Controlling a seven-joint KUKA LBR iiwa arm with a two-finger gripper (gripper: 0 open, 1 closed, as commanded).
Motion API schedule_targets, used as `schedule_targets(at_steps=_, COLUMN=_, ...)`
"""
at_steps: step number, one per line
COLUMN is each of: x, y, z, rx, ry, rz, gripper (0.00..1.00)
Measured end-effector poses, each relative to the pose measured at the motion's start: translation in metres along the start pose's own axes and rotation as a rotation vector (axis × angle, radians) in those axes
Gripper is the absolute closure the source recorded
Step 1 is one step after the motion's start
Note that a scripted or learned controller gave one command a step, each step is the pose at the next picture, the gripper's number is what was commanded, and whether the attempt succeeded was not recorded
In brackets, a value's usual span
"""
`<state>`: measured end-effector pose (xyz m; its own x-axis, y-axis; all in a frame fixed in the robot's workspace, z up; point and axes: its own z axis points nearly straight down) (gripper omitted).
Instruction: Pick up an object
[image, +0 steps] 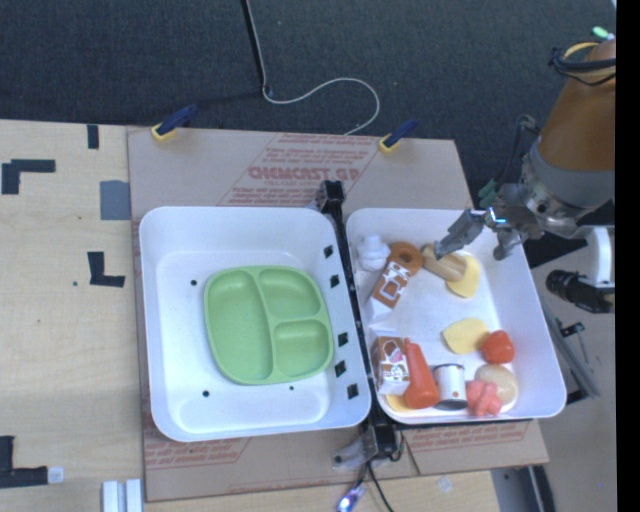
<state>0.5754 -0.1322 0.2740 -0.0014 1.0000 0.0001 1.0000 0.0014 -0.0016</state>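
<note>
My gripper (478, 241) hangs over the far right corner of the right bin (528, 300), open, with nothing between its fingers. Its left finger (453, 236) ends just above a tan and yellow piece (455, 271). Below that lie a yellow wedge (463, 335) and a red tomato (497, 346). An orange-brown box (393, 276) and a small white item (372, 250) sit at the bin's far left. Along the near edge are a printed carton (392, 362), an orange-red carrot shape (420, 383), a small can (451, 382), a pale peach ball (499, 379) and a pink-red piece (484, 401).
The left bin (170, 300) holds a green divided plate (268, 323). Black clips (340, 290) run along the seam between the bins. The bins rest on cardboard (290, 170) pinned by yellow-and-blue clamps (175, 121). A white cable (320, 90) loops at the back.
</note>
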Motion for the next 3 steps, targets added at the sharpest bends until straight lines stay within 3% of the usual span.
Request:
schedule_targets(at_steps=1, x=0.054, y=-0.043, z=-0.033, rx=-0.001, ry=0.002, rz=-0.005, gripper=0.0)
schedule_targets(at_steps=2, x=0.168, y=-0.091, z=-0.056, rx=0.0, ry=0.003, rz=-0.013, gripper=0.0)
schedule_targets(at_steps=3, x=0.162, y=-0.089, z=-0.064, rx=0.003, ry=0.0, rz=-0.003, gripper=1.0)
